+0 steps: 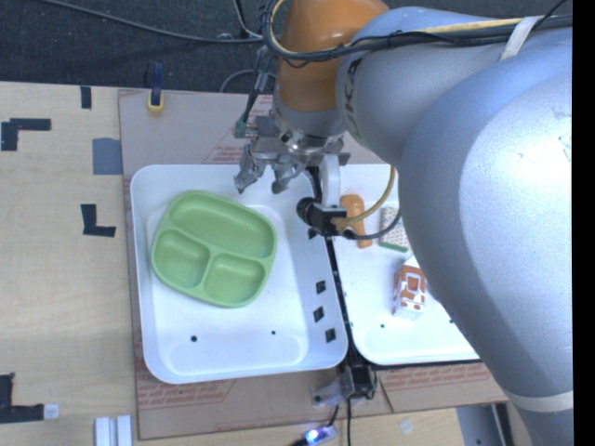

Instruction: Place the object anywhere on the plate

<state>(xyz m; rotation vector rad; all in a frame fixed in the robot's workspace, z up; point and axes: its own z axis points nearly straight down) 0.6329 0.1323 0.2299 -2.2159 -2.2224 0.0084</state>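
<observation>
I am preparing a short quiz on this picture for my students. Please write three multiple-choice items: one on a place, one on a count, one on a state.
1. In which bin does the plate lie?
A. the left bin
B. the right bin
C. outside both bins

2. How many compartments does the plate have?
A. one
B. three
C. five

3. What lies on the plate now?
A. nothing
B. the orange object
C. the small box

Answers:
1. A, the green plate rests in the left bin, near its upper left part.
2. B, ridges split it into one long compartment and two smaller ones.
3. A, its green surface is bare; the orange object and the small box lie in the right bin, and the gripper hangs above the left bin's far edge.
</observation>
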